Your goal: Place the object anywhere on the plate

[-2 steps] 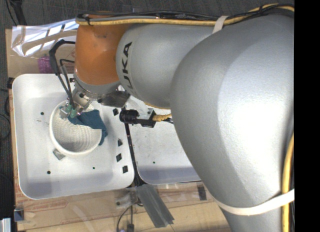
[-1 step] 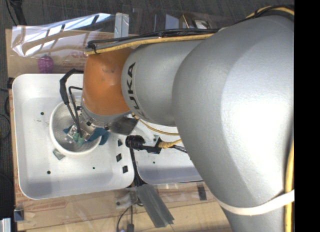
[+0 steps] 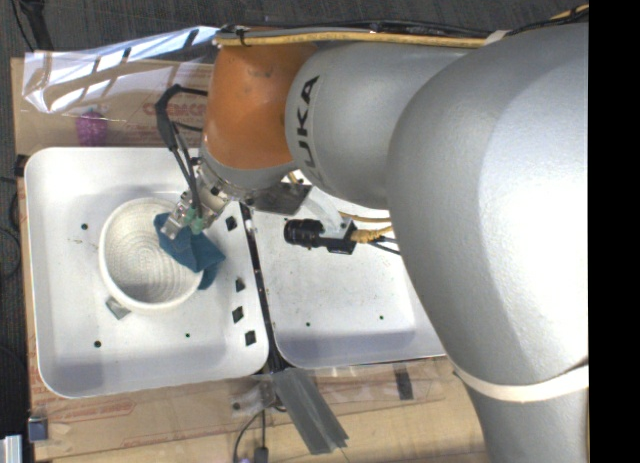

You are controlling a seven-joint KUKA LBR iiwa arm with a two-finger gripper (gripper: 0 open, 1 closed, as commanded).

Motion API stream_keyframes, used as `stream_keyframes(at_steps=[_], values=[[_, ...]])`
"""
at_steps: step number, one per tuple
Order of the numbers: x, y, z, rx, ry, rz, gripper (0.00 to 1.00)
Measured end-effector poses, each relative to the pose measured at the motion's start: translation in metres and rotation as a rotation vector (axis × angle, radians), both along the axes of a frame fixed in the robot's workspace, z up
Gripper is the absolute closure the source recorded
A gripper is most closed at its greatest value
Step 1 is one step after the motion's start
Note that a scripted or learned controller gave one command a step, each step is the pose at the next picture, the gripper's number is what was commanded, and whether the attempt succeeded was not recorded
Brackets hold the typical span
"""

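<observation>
A white ribbed plate (image 3: 140, 261) lies in the left bin (image 3: 60, 351). A dark blue, crumpled object (image 3: 192, 249) hangs over the plate's right rim, partly on the plate and partly on the bin floor. My gripper (image 3: 188, 217) is right above the blue object's top edge, at the plate's right side; its metal tip touches or nearly touches the object. The grey arm with its orange band (image 3: 250, 101) hides the gripper's upper part.
The right bin (image 3: 340, 321) lies under the arm, with a black cable fitting (image 3: 318, 235) over it. Crinkled clear plastic (image 3: 110, 61) and a purple mark (image 3: 92, 129) lie beyond the left bin's far edge. Small black tabs (image 3: 238, 301) line the divider between the bins.
</observation>
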State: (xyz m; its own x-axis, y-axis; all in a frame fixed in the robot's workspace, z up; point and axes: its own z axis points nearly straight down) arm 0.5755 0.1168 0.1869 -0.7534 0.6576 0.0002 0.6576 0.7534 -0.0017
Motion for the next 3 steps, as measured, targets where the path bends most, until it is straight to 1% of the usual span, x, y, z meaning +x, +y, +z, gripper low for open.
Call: stream_keyframes(at_steps=[1,2,3], values=[[0.058,0.029,0.006,0.0,0.0,-0.172,1.0],[0.07,-0.019,-0.005,0.0,0.001,-0.132,1.0],[0.07,-0.018,-0.004,0.0,0.001,-0.131,0.0]])
